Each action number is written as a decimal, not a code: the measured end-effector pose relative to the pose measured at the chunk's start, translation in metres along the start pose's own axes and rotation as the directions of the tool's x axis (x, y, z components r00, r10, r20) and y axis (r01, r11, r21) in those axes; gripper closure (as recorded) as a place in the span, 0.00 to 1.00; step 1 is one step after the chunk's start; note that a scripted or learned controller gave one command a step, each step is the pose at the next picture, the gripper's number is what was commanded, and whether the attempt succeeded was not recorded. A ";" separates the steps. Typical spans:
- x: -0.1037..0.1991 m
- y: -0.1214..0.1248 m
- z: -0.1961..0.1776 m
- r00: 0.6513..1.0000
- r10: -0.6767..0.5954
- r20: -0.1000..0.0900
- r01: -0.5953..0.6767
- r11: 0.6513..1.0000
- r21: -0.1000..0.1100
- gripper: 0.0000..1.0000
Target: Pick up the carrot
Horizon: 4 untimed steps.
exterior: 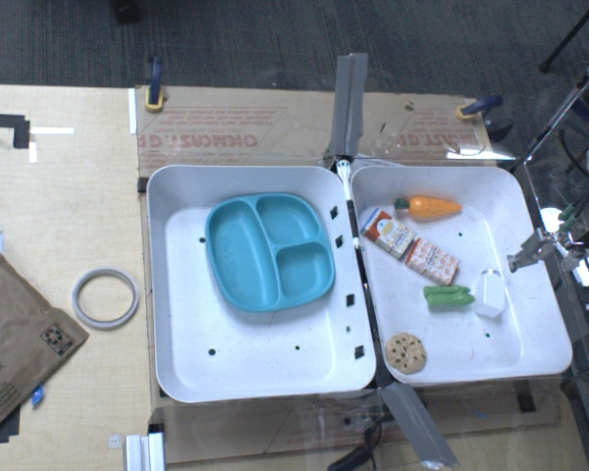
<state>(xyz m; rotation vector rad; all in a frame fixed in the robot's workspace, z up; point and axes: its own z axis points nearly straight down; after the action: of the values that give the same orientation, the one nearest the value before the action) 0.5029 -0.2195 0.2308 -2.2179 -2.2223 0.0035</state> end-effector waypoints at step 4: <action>0.084 0.152 0.128 0.966 -0.260 0.005 0.260 0.966 -0.006 0.00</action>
<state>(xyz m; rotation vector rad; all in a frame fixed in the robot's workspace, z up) 0.6547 -0.1349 0.1028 -1.9124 -2.4993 -0.0003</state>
